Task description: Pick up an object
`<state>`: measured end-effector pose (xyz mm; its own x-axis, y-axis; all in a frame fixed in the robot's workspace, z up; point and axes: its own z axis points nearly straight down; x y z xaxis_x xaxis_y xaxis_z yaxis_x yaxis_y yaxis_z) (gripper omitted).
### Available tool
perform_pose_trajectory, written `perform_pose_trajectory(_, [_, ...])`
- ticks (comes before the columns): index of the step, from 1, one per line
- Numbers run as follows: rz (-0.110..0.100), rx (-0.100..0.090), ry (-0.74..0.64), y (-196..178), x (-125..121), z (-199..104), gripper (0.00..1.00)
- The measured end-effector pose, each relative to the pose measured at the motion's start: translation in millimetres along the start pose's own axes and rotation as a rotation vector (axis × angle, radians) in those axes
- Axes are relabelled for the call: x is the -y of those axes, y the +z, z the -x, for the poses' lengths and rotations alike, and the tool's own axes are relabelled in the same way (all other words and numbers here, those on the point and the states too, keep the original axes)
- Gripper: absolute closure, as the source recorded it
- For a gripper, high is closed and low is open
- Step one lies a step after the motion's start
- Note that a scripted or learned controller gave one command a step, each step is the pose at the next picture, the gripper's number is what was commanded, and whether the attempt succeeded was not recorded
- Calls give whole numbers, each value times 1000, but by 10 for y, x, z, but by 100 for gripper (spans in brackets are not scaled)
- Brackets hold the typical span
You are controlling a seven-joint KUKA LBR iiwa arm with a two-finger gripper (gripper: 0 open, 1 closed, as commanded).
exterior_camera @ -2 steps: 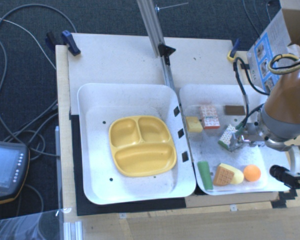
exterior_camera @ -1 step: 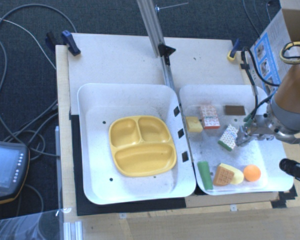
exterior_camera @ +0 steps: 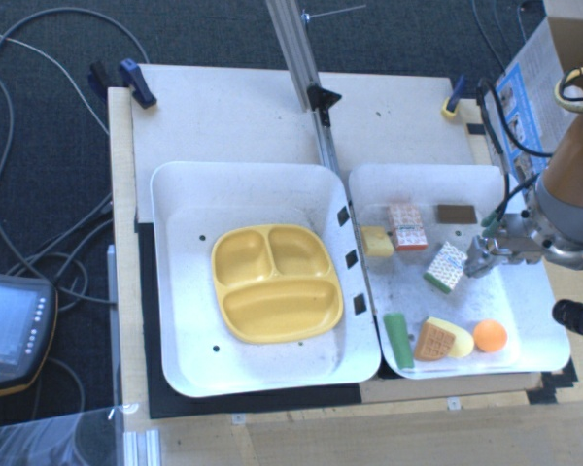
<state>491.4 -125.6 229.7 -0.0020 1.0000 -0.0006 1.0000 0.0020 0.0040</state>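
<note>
The gripper (exterior_camera: pixel 478 257) hangs over the right bin (exterior_camera: pixel 525 357) near its right edge, just beside a green-white box (exterior_camera: pixel 446 266) at the bin's centre. Whether it is wide or narrow cannot be told. A yellow tray (exterior_camera: pixel 275 283) lies in the left bin (exterior_camera: pixel 175 357).

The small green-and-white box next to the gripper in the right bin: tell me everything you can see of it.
The small green-and-white box looks like a printed carton, white with a fine pattern on top and a green side. It lies tilted on the floor of the right bin, near the middle. The gripper sits right at its right end, seemingly touching, but whether it grips the box is unclear. It lies apart from the red-and-white box to its upper left and the orange ball below.
</note>
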Motion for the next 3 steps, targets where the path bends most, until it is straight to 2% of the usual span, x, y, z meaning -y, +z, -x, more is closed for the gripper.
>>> perform_pose_trajectory(1, [-1, -3, -6, -99, -99, -542, 100])
perform_pose_trajectory(3, [-6, -4, -4, -123, -30, -1500, 100])
